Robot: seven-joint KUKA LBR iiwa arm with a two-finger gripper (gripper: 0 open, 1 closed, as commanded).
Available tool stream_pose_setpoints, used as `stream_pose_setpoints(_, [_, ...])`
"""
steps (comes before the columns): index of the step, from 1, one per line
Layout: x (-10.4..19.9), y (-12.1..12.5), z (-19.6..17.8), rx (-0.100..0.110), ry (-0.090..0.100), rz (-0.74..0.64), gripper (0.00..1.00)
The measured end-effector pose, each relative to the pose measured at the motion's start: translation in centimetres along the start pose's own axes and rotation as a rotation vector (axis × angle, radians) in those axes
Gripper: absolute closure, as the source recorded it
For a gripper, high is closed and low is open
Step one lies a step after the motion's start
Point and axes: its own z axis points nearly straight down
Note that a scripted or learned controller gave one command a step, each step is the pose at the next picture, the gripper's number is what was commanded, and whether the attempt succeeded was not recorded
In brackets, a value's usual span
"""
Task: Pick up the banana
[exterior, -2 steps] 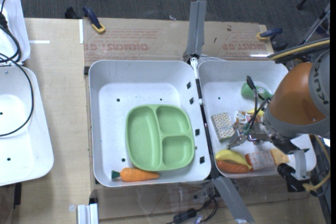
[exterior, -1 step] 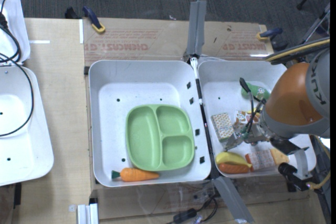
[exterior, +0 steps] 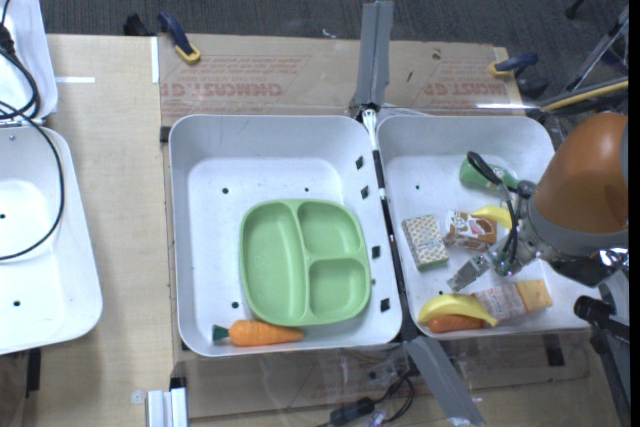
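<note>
The banana (exterior: 455,307) is yellow and curved. It lies at the front edge of the right bin (exterior: 440,140), resting against a small orange-red item (exterior: 457,323). My gripper (exterior: 487,263) hangs low in the right bin, just above and to the right of the banana, between it and a small brown snack box (exterior: 470,230). Nothing shows held in it. The arm's orange band (exterior: 595,175) covers the bin's right side.
The right bin also holds a beige patterned box (exterior: 425,241), a tan wafer packet (exterior: 517,298), a yellow item (exterior: 496,214) and a green tool with a dark handle (exterior: 482,171). In the left bin lie a green divided plate (exterior: 305,260) and a carrot (exterior: 262,333).
</note>
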Motion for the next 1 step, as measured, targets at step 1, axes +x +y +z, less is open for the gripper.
stream_pose_setpoints(1, [0.45,0.99,0.96,-0.016,-0.017,-0.27,0.0])
